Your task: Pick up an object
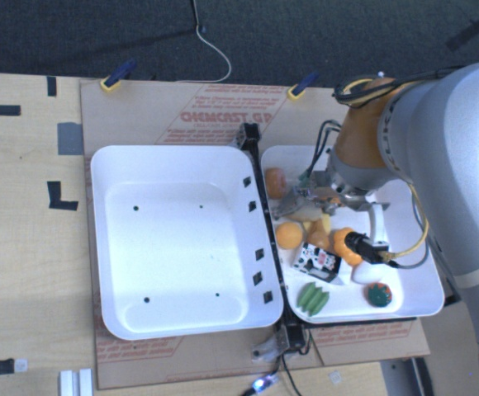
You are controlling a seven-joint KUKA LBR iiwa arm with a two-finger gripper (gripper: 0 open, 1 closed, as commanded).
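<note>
- The gripper point(305, 196) hangs low over the right bin point(413, 304), above a pale yellow piece point(318, 225); I cannot tell its state.
- An orange ball point(289, 236) sits just beside it, near the divider.
- It looks light, smooth and likely to roll; best squeezed across its middle.

Left white bin point(177, 246) lying beside right white bin point(417, 291), both resting on a cardboard sheet point(215, 118). Yellow-blue clamps point(117, 74) gripping the sheet's far edge. Black cable point(211, 44) trailing across dark carpet point(74, 23).
</note>
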